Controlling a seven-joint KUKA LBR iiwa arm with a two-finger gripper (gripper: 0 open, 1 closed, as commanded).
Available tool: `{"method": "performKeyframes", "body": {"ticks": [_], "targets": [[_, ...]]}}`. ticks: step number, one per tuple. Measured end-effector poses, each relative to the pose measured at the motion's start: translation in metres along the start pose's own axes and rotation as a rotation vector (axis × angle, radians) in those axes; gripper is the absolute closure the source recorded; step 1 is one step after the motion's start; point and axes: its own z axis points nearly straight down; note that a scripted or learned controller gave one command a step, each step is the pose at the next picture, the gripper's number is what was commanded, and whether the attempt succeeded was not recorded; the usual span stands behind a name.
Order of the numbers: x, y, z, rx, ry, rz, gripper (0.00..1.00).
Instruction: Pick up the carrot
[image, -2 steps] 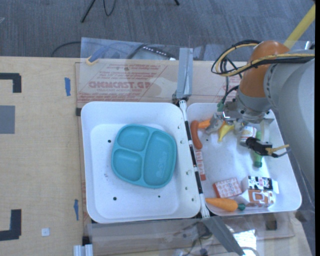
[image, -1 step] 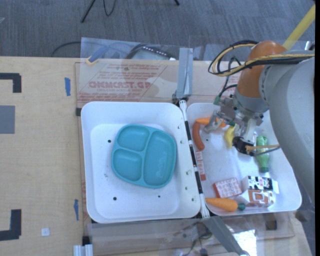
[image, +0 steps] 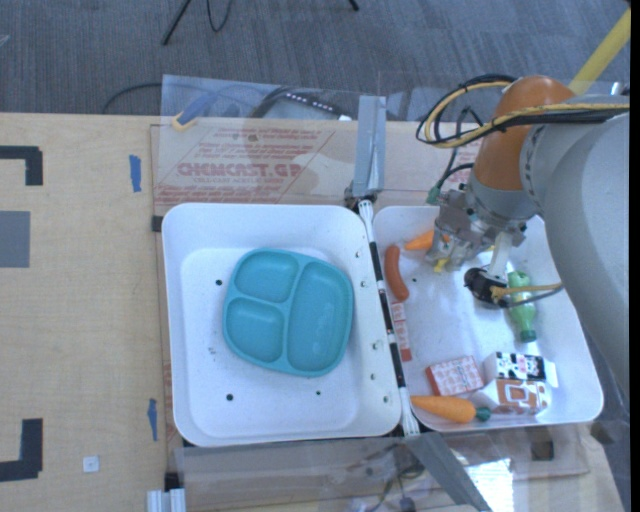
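Grey two-finger gripper (image: 440, 262) hovers low in the right bin's upper part, claw state unclear; the long orange carrot (image: 444, 408) lies at the bin's bottom edge.

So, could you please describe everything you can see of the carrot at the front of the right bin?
The carrot is a small orange toy, plastic by its look, with a green stub at its right end. It lies flat, nearly level across the view, against the near wall of the right bin. A red and white packet sits just behind it. The gripper is well away, at the far end.
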Motion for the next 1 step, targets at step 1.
{"method": "performKeyframes", "body": {"ticks": [1], "targets": [[0.0764,-0.0256,-0.0915,-0.025,0.01,0.036,1.0]]}}
